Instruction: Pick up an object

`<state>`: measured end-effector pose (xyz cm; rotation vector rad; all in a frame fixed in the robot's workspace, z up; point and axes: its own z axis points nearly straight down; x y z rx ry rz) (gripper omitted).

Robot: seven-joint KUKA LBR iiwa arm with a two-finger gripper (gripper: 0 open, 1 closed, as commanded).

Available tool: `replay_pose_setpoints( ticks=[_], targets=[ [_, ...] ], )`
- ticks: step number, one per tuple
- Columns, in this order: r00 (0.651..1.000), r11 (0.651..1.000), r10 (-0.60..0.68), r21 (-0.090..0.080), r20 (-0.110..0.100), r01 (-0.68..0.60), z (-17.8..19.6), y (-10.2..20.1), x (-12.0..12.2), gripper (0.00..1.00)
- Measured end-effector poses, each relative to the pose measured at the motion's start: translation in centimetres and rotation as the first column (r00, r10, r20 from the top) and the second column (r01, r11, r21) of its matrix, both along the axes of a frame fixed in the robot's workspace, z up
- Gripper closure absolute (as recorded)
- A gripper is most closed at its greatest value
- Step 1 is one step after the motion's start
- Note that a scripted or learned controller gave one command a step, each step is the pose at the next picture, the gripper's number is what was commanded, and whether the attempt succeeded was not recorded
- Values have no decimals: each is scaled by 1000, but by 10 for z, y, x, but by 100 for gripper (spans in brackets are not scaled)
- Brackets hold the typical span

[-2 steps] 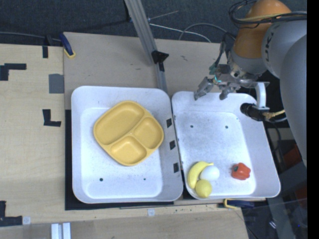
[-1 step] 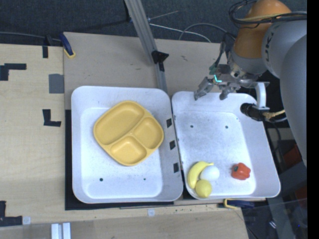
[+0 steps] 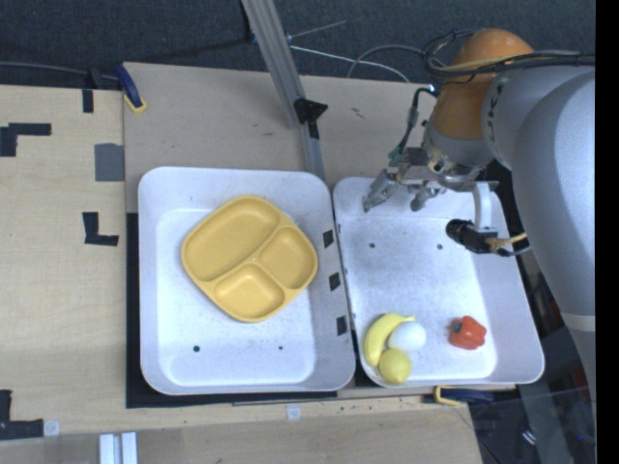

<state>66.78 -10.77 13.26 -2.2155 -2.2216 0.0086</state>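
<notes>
1. Camera view: arm (image 3: 542,162) is the biggest thing, grey w/ orange band, coming in from the right & hanging over the far edge of the right bin (image 3: 426,269)
2. Left bin (image 3: 164,259) holds a yellow divided plate (image 3: 250,257), three compartments, lying flat & tilted a bit in plan, nothing on it
3. Right bin's bare across the middle; all its objs sit along the near edge
4. Gripper (image 3: 401,194) sits at the right bin's far-left corner, fingers spread apart w/ a clear gap, nothing between them, so no grasp yet
5. Small cluster at near-left corner of right bin: banana (image 3: 384,329), white egg-like ball (image 3: 410,336), lemon (image 3: 395,364), all touching or nearly so
6. Red pepper-like obj (image 3: 467,332) sits apart from the cluster, near the near-right side, well away from the gripper
7. Judgement on the step: approach phase, target not reached. The red one looks the easiest pick: free on all sides, so fingers can straddle it w/o bumping neighbours. The cluster is tight against the bin wall & each other; going there risks shoving pieces or pinching two
8. To do it well: keep jaws wide, centre over the obj, come down straight till fingers flank its widest part, close, then lift & check it came up
</notes>
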Motion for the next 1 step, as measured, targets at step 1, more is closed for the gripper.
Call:
replay_pose_setpoints(
  ticks=[1],
  targets=[
    [1000,1000,0,-1,1,0,-46,1,-1,0]
  ],
)
